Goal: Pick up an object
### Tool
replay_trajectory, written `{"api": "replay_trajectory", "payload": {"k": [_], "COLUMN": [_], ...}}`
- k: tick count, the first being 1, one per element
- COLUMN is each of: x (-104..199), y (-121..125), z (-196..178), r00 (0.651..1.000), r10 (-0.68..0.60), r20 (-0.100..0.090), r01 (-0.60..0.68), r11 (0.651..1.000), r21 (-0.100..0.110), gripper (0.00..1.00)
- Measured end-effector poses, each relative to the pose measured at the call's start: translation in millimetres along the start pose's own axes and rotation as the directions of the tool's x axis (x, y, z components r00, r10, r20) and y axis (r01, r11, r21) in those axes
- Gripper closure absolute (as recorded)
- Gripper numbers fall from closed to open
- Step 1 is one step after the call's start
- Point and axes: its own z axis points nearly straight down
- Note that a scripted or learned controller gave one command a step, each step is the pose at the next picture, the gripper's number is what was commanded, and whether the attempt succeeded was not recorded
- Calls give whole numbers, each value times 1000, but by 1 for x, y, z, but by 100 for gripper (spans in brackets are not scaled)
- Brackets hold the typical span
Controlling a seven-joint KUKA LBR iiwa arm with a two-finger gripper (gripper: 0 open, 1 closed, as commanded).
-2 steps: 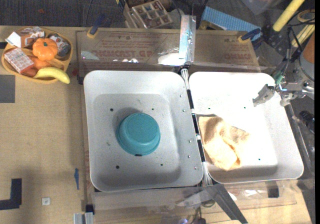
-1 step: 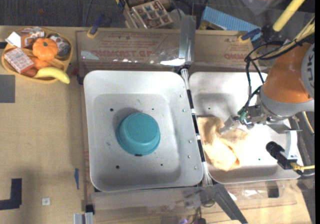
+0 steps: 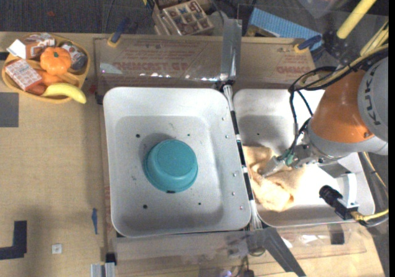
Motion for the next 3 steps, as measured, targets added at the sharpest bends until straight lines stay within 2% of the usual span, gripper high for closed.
{"api": "replay_trajectory", "payload": {"k": [1, 2, 3], "x": [44, 4, -23], "y": [-33, -37, -18], "z": [-92, -2, 0], "r00": [978, 976, 974], "r10": [-208, -220, -227], "r20": [-7, -7, -3], "r01": [208, 220, 227], "r11": [978, 976, 974], "r21": [11, 5, -2], "gripper": [0, 0, 0]}}
